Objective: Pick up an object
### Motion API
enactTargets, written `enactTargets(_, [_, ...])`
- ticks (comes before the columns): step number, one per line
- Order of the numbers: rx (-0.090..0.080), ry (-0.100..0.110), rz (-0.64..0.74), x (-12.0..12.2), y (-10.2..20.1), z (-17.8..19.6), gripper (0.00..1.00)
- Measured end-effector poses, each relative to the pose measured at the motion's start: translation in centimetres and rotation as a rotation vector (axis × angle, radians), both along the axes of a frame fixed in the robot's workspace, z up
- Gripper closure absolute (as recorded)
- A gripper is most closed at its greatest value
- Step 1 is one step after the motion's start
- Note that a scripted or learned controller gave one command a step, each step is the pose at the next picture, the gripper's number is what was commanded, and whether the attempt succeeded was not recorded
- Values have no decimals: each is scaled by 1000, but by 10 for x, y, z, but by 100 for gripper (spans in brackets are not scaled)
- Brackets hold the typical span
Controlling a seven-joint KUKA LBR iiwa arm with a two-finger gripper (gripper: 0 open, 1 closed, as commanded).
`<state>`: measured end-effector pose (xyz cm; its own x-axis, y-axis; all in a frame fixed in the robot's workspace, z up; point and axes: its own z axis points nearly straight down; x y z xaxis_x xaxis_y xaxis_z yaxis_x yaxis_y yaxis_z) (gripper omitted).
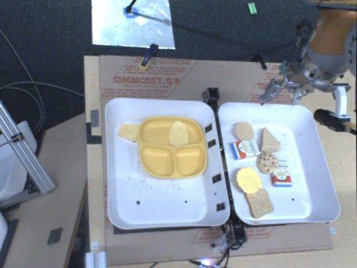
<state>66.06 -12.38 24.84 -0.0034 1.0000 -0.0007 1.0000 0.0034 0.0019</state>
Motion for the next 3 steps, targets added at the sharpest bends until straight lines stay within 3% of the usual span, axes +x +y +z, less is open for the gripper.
enactTargets(1, [3, 9, -1, -36, 33, -172, 0])
enactTargets(2, [1, -4, 3, -1, 39, -163, 0])
enactTargets(3, [2, -4, 3, -1, 39, -151, 100])
